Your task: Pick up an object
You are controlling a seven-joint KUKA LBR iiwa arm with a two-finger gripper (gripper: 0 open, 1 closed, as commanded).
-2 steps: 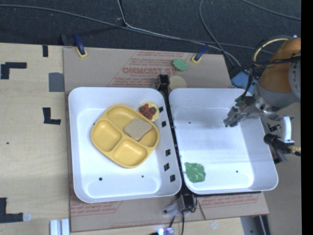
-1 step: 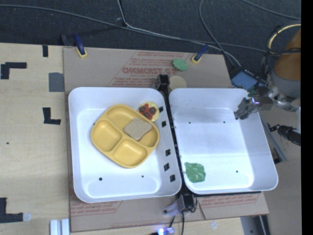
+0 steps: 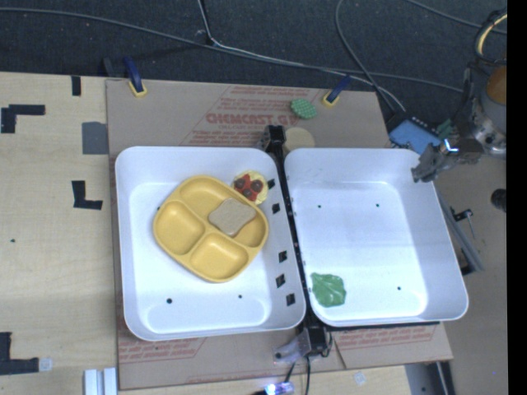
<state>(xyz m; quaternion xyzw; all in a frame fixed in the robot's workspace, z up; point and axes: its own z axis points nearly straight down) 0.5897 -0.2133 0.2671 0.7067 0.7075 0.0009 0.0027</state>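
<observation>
Small flat green leafy-looking soft piece sits in the right white bin's near-left corner, probably light and floppy so pinch its middle, while the gripper hangs over the far-right rim, jaws' state unclear.

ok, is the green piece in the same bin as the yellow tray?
No: the green piece lies in the right bin, near its front left corner, while the yellow tray sits in the left bin.

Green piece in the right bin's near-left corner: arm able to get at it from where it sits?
Probably yes. The green piece lies alone on the right bin's floor, nothing over it; only the bin's corner walls crowd it. The hand sits at the far right rim.
</observation>
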